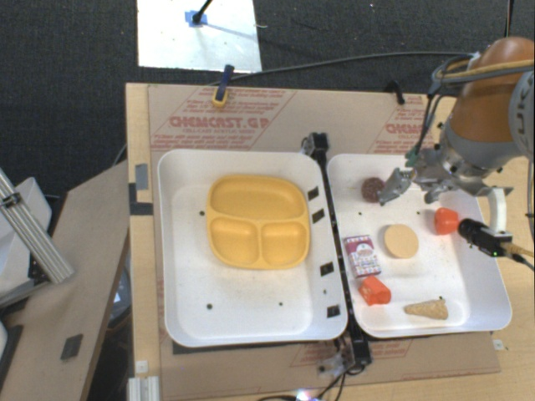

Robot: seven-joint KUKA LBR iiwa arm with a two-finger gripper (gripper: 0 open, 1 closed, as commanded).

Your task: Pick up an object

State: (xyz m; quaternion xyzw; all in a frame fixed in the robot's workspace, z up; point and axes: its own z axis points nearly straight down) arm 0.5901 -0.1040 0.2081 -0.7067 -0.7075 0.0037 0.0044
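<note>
While the grey arm (485, 115) with its glossy orange band reaches over the right bin (501, 312), the gripper (414, 186) hangs above that bin's far part. Whether it is spread wide or drawn narrow cannot be told from this slant, and nothing is seen held in it.

Both bins are shallow, smooth white plastic with rounded corners. The left bin (177, 307), well away from the gripper, holds a matte yellow tray (257, 222) moulded into three compartments. Black clips (316, 145) sit along the seam between the bins. They rest on a tan board (217, 122) printed with red lettering, over a wooden bench. Beyond it lies dark, coarse carpet with a white sheet (196, 23) on it.

The loose objects all lie in the right bin. A dark maroon round piece (372, 190) sits just beside the gripper, on the side away from the arm. An orange block (446, 220) lies near it on the arm's side, toward the camera. A flat tan disc (401, 241) is near the gripper, toward the camera. Farther off are a small printed box (362, 255), a second orange block (375, 291) and a rough tan wedge (426, 309).
</note>
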